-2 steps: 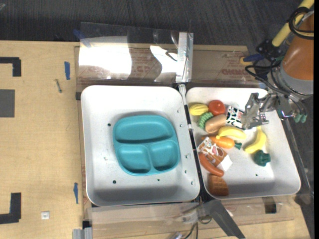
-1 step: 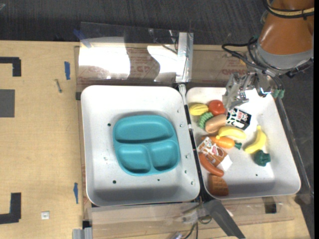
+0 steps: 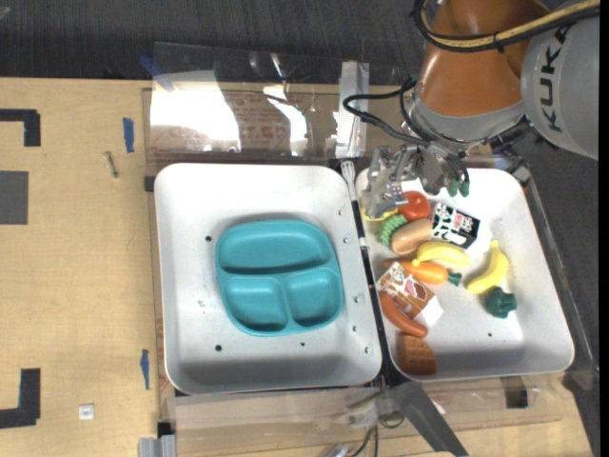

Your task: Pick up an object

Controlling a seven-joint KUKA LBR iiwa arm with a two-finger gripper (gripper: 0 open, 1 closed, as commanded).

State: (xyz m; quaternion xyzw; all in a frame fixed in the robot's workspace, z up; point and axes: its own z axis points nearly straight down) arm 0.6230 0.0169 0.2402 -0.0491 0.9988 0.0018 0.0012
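The right white bin [image 3: 533, 336] holds a pile of toy food: a red tomato [image 3: 417, 204], a black-and-white packet [image 3: 456, 224], a tan potato-like piece [image 3: 408, 239], a yellow banana [image 3: 490, 269], an orange carrot [image 3: 429, 272], a green piece [image 3: 500, 302], a printed snack packet [image 3: 409, 292], a red sausage [image 3: 402, 321] and a brown waffle [image 3: 417, 354]. My gripper [image 3: 390, 194] hangs low over the bin's far left corner, just left of the tomato. I see nothing held in it.
The left white bin [image 3: 190, 208] carries a teal divided plate [image 3: 279, 274]. A clear plastic wall [image 3: 247, 112] stands behind the bins. The divider between the bins [image 3: 363, 255] runs right under the gripper. The arm's orange band [image 3: 473, 41] looms over the right bin's far edge.
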